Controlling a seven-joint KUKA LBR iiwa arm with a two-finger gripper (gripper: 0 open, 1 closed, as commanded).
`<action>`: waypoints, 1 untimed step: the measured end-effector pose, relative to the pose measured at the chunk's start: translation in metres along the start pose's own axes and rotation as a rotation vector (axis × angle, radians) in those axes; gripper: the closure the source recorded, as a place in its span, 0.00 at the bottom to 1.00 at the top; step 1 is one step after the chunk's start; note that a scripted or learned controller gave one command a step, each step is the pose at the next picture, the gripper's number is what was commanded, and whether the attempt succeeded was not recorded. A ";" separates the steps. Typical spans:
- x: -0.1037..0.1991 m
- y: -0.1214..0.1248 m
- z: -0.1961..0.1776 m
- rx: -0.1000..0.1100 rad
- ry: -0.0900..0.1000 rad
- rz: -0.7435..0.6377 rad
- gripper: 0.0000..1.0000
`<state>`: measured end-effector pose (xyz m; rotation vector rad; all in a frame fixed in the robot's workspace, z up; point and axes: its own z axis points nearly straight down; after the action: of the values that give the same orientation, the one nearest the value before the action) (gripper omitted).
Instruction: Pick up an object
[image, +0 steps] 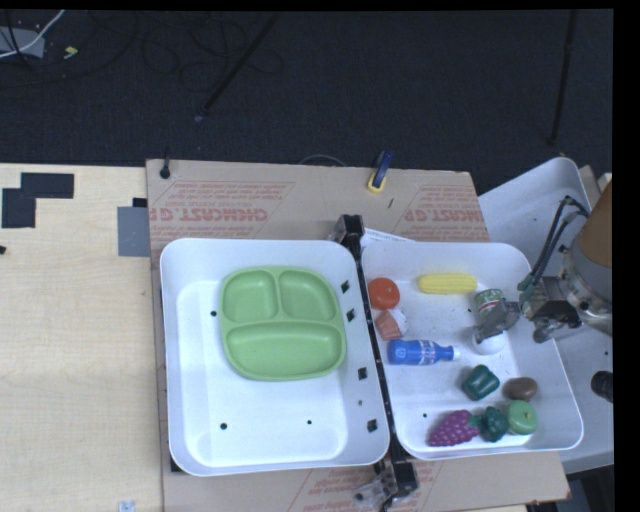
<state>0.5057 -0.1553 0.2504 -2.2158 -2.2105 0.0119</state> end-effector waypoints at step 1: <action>0.000 0.002 -0.006 -0.012 -0.003 -0.002 0.00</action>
<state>0.5080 -0.1556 0.2564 -2.2210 -2.2205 0.0010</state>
